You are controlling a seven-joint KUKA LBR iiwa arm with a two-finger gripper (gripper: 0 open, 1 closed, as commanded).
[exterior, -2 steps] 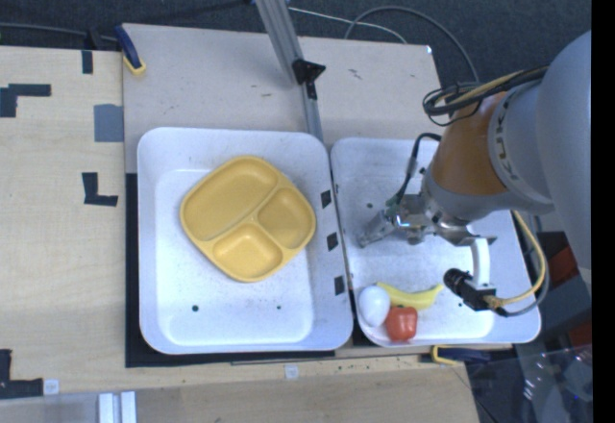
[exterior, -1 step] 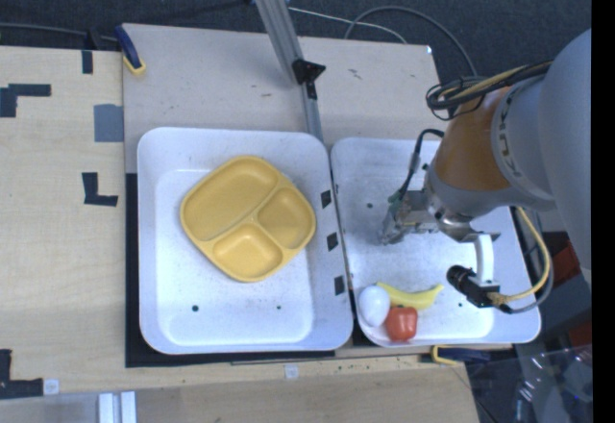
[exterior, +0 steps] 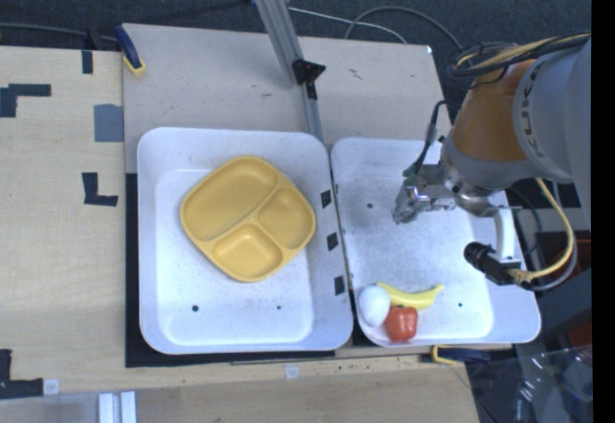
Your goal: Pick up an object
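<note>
Two shallow white bins sit side by side on the counter (exterior: 202,85): the left bin (exterior: 154,248) fills the middle of the frame and the right bin (exterior: 480,306) lies toward the right edge. A yellow divided tray (exterior: 248,217) lies tilted in the left bin, taking up most of its upper half. The graspable things are bunched in the lower left corner of the right bin: a white egg-like ball (exterior: 373,306), a yellow banana (exterior: 415,295) lying across just above it, and a red pepper-like piece (exterior: 403,323) touching both. The end effector (exterior: 408,207) hangs over the upper middle of the right bin, well apart from that cluster and with only bare bin floor beneath it; whether it is apart or together I cannot tell from this slanted view, and nothing is visible in its grip. The pick looks not yet begun. The risks from here seem plain. A descent at this spot would likely close on nothing, since no object lies under it. If it shifts toward the lower corner, the three items touch one another and sit hard against the bin wall, so it could strike the rim, nudge the round ball away, or pinch two things at once and drop both. The banana's curve may also slip out of a shallow grasp
</note>
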